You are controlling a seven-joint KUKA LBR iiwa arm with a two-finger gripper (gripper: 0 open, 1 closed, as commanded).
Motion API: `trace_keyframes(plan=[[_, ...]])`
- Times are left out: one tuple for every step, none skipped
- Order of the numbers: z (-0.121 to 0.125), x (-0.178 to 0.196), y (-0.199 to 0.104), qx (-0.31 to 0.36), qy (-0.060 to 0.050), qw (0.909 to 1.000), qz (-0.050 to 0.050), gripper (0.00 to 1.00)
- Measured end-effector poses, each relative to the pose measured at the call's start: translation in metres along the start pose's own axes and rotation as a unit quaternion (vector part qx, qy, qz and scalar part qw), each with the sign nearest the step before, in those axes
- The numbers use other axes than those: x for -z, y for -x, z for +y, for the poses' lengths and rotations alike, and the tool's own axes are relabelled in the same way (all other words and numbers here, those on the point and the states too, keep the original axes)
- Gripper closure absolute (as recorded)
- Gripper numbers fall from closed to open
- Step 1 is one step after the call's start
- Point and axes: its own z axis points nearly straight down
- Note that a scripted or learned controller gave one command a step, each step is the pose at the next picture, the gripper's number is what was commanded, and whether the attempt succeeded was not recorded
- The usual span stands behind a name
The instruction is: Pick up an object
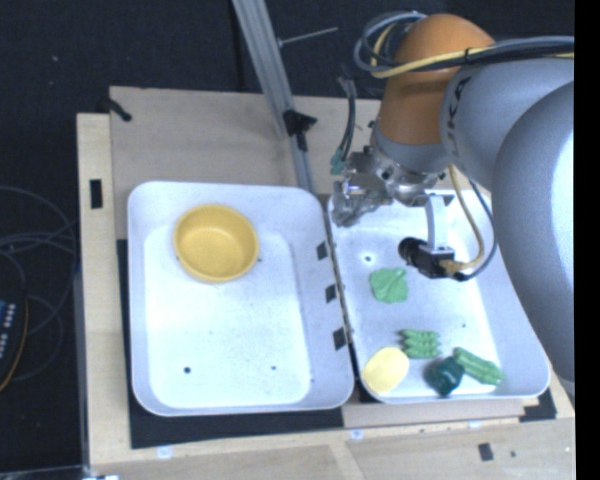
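Honestly looks dicey from here. Gripper (352,206) parked up at the far left corner of the right bin (480,313), right over the divider next to the left bin (230,368), nowhere near the pickable stuff. Can't tell how the jaws stand, too much metal clutter and glare at that spot, and nothing visibly held.

Candidates all down in the right bin: flat green leaf-shaped piece (388,285) mid-bin, then along the near edge a pale yellow round thing (385,369), a small bumpy green piece (420,344), a dark teal lump (443,376) and a longer green bit (479,367) touching it. Yellow bowl (216,242) alone in the left bin, smooth, plastic-looking, shallow with a thick rim.

Likely ways to blow it:
- Dropping straight down here probably means grabbing air or clipping the bin wall.
- Leaf piece very flat, so likely sliding under the fingertips instead of lifting.
- Near-edge cluster packed tight, so a grab there could nudge neighbours or pinch two at once.
- Yellow round one looks smooth and rounded, could squirt out.
- Black cable connector (427,256) dangling low over the bin, could snag or sweep the leaf.
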Motion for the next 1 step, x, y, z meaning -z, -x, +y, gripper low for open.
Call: trace_keyframes(plan=[[0.0171, 0.0201, -0.0504, 0.000, 0.001, 1.0000, 0.000, 1.00]])
